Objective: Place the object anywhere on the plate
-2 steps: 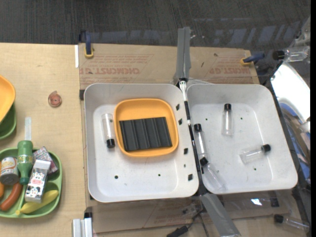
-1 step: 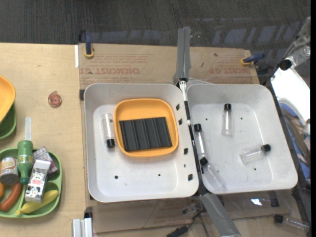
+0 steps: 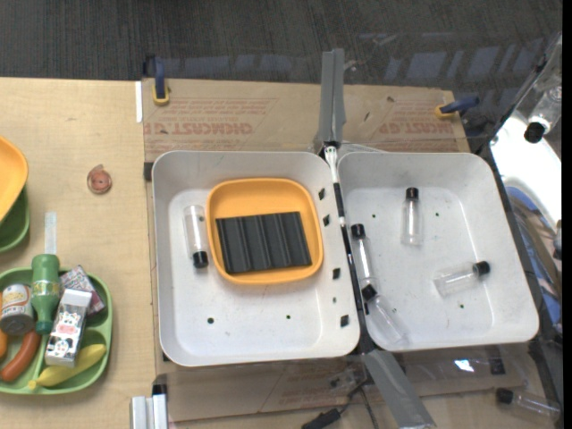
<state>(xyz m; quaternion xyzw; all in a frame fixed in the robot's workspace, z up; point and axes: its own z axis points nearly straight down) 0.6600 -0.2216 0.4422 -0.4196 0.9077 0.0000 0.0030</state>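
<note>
Position: one fixed camera above the worktop (image 3: 71, 141).
Facing: down at a slant, toward the far floor.
Distance: moderate; both white bins fit whole.
Centre: left bin (image 3: 250, 320) and right bin (image 3: 447, 320) side by side.
Left edge: green tray (image 3: 89, 365), cut off.

At the left edge, an orange dish (image 3: 11, 179) and a green bowl (image 3: 12, 229) beneath it are cut off. Labels on the toy groceries in the green tray (image 3: 100, 333) are unreadable.
</note>
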